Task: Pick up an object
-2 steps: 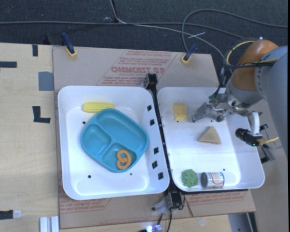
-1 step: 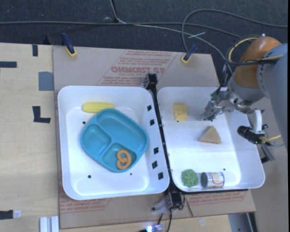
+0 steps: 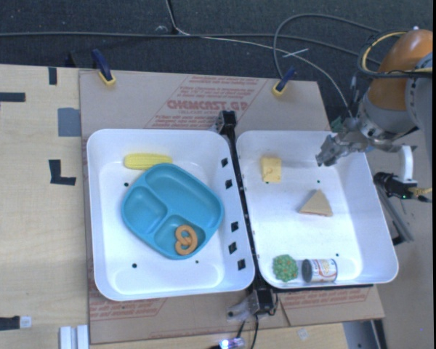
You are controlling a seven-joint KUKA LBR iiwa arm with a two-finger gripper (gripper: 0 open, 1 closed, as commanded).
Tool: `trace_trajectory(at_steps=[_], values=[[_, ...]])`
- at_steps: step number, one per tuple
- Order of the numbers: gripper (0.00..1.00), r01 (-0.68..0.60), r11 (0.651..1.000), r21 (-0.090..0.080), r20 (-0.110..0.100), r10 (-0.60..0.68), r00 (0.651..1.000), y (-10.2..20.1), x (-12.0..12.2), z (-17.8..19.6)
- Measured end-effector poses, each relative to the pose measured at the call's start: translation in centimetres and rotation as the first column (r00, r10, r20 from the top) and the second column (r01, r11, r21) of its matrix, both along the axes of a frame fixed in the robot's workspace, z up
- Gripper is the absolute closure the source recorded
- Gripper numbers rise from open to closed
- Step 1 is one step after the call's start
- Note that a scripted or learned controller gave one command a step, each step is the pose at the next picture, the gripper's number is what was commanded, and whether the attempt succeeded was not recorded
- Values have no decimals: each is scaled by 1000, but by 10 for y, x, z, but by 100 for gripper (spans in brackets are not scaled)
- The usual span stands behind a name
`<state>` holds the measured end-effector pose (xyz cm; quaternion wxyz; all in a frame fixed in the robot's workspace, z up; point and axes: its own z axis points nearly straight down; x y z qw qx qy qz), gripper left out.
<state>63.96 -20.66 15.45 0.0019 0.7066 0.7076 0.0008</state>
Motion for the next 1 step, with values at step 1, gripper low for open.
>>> trace_trajectory(at_steps=[1], values=[[100,-1,1000,0,0,1,1000,-9,1,50]])
